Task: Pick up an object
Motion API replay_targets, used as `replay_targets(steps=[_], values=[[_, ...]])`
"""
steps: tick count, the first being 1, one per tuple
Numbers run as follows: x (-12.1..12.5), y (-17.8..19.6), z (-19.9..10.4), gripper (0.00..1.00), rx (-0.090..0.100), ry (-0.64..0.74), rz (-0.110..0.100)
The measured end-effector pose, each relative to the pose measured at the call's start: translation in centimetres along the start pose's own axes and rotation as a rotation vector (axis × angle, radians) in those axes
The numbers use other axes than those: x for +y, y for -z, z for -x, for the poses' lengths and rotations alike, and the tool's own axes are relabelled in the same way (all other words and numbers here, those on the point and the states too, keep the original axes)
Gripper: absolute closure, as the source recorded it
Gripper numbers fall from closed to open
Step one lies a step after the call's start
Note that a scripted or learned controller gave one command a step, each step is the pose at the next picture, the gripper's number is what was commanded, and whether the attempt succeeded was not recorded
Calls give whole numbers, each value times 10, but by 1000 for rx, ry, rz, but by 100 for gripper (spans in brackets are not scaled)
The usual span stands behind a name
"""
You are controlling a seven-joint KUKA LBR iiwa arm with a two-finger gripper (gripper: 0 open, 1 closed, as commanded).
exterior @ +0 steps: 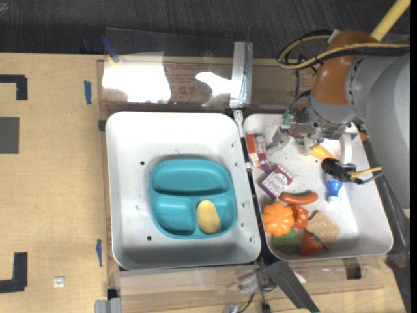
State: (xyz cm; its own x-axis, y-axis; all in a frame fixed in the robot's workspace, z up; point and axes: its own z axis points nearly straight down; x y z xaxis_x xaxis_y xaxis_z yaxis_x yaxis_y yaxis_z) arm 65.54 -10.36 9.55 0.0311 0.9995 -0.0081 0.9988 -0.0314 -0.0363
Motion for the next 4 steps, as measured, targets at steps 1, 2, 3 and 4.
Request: replay_targets(steps=[1, 2, 3, 4], values=[[-32, -10, 21, 0, 6, 138, 39], [12, -9, -2, 0, 4, 193, 40], [-26, -11, 63, 0, 2, 193, 38], [-24, 3, 62, 100, 1, 195, 47]])
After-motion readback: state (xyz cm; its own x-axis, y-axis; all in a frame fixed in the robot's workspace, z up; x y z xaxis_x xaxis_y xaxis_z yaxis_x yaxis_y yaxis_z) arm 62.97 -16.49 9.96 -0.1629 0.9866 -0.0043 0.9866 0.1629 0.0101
